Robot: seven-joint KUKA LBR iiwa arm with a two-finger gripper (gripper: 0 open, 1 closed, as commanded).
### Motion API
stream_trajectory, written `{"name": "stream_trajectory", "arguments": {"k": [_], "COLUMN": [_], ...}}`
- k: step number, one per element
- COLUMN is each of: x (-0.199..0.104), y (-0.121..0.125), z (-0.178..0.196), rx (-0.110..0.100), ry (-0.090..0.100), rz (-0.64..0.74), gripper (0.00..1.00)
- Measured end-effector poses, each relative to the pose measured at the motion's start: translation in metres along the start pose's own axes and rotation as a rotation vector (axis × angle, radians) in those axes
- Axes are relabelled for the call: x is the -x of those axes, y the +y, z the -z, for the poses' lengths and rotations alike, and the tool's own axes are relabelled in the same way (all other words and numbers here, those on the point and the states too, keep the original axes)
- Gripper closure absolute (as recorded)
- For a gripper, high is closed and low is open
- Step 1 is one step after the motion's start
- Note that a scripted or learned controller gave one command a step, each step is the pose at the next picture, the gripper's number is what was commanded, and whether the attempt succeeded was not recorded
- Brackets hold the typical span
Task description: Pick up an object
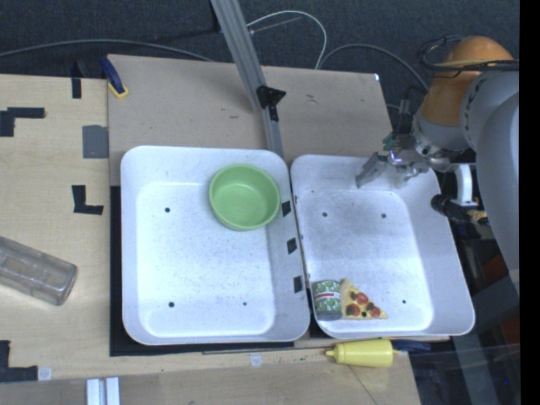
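My pincer (371, 175) hangs at the right bin's (439, 310) one o'clock rim, carrying nothing; whether it is released or clenched I cannot tell. Approach step. Nearest candidate: pizza-slice toy (361, 304) at seven o'clock, beside a green packet (327, 299). Next: travel there, descend.

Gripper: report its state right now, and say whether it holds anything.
Gripper: over the far edge of the right bin; open or shut cannot be told, and nothing is seen between its fingers.
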State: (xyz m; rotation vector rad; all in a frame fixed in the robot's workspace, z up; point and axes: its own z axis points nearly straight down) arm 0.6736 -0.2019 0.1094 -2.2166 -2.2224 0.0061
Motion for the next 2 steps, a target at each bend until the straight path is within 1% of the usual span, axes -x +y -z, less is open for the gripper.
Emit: {"name": "stream_trajectory", "arguments": {"k": [1,2], "x": [0.0008,-0.0010], "y": [0.0012,0.0008], "z": [-0.0133,-0.0047], "rx": [-0.004,-0.006], "ry": [-0.001,0.000], "rz": [-0.001,0.001], "gripper": [0.00,1.00]}}
